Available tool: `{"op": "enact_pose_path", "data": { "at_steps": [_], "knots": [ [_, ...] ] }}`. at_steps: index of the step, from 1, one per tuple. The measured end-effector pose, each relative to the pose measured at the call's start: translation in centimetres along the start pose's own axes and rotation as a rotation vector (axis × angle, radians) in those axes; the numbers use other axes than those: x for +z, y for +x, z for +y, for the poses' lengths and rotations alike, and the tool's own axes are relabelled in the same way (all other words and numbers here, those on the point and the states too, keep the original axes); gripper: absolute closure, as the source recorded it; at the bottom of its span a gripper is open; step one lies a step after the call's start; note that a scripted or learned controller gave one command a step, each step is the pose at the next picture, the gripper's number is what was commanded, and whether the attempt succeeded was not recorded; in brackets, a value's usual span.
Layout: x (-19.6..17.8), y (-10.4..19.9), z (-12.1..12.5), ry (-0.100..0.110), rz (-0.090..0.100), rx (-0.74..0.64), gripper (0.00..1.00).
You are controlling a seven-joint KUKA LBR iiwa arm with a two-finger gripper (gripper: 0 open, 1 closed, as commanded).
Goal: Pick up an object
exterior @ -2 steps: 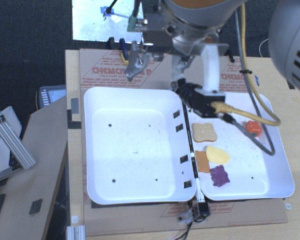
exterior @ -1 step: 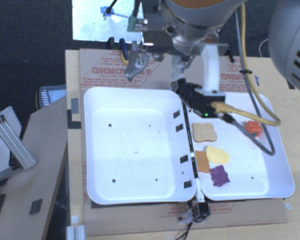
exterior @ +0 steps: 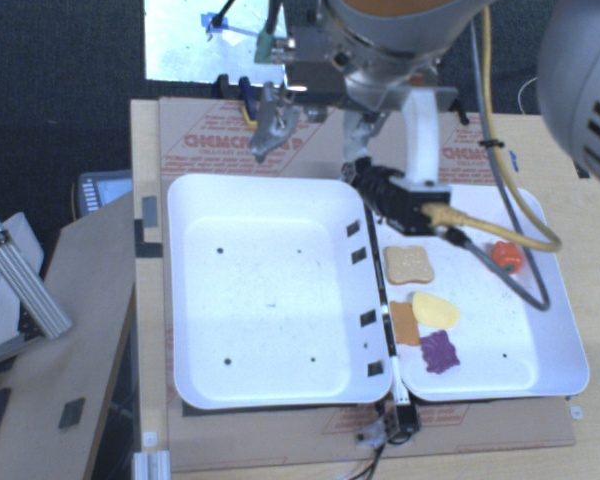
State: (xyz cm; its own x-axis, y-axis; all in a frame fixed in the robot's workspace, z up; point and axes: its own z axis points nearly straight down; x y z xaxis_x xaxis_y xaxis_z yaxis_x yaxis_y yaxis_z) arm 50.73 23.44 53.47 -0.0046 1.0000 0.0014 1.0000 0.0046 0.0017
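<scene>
Bread slice (exterior: pixel 408 264), flat, tan and speckled, lies in the right bin (exterior: pixel 525 363) close to the divider; you have not lifted it or anything else yet. Near it sit a smooth yellow oval piece (exterior: pixel 436 310), a thin orange-brown square (exterior: pixel 404 325) and a knobbly purple lump (exterior: pixel 439 352), with a small red-orange round thing (exterior: pixel 507 256) further right. Your gripper (exterior: pixel 310 146) hangs above the back rim of the left bin (exterior: pixel 270 308), spread wide with nothing between its fingers. Reach, grasp and lift are all left to do.

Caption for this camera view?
Arm over far edge of left bin and right bin, which holds bread slice, yellow piece, tan slab, purple cluster, red piece.
</scene>
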Motion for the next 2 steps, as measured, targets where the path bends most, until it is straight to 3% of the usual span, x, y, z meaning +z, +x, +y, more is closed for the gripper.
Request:
{"op": "enact_pose_path", "data": {
  "at_steps": [2],
  "knots": [
    [0.00,0.00,0.00,0.000,0.000,0.000,0.00]
  ]
}}
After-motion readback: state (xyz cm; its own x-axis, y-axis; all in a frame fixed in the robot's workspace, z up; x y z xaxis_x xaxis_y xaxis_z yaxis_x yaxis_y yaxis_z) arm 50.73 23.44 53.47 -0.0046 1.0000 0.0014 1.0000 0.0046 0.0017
